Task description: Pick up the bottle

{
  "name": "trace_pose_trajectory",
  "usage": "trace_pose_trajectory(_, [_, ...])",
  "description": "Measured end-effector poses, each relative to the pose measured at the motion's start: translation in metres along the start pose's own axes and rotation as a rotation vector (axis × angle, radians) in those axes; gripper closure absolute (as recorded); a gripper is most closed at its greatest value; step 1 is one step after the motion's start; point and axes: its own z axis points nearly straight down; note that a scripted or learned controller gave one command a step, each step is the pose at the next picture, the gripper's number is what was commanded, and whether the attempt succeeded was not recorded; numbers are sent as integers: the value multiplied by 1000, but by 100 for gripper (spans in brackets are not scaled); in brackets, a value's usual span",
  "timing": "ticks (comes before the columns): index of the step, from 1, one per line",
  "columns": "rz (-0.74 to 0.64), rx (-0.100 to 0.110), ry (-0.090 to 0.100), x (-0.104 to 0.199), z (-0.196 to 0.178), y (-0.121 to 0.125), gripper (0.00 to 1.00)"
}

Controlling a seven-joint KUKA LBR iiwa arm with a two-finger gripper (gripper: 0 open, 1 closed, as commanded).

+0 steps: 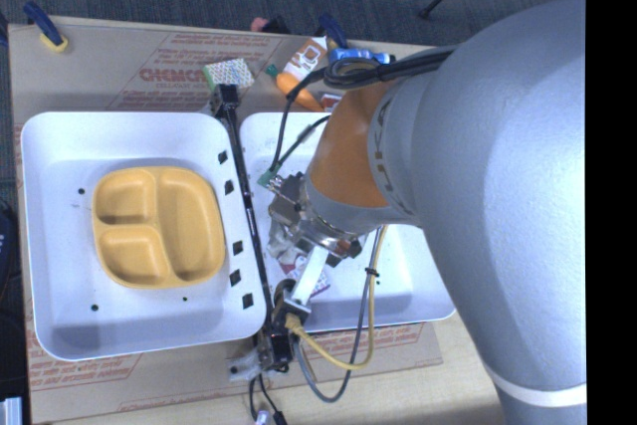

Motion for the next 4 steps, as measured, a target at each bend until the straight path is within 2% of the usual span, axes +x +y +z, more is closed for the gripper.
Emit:
trace_pose_trajectory(1, [-37, 0, 0, 24, -97, -17, 100])
trace_pose_trajectory(2, [-526, 3, -2, 28, 1, -21, 100])
trace_pose_trajectory(3, [-848, -3, -1, -9, -68, 7, 100])
trace_pose_trajectory(4, [-832, 2, -2, 24, 1, -18, 100])
